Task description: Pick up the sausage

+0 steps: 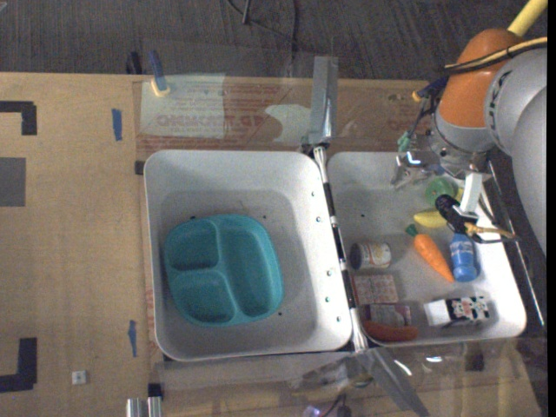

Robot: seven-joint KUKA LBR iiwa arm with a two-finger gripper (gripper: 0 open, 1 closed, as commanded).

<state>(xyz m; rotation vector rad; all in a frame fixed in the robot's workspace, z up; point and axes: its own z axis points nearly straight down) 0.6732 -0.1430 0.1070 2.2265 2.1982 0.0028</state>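
My gripper [417, 165] sits over the far part of the right bin [369, 176], up by its far wall; can't tell from this angle how it's set, the wrist blocks it. Sausage [388, 331] lies at the near edge of the right bin, by the near-left corner, just near of a small patterned card [375, 286] and left of a black-and-white carton [458, 310]. It's well apart from my gripper. Also in the right bin: small can [372, 254], carrot [432, 256], blue bottle [463, 257], yellow item [429, 219]. Left bin [182, 176] holds a teal divided plate [223, 268].
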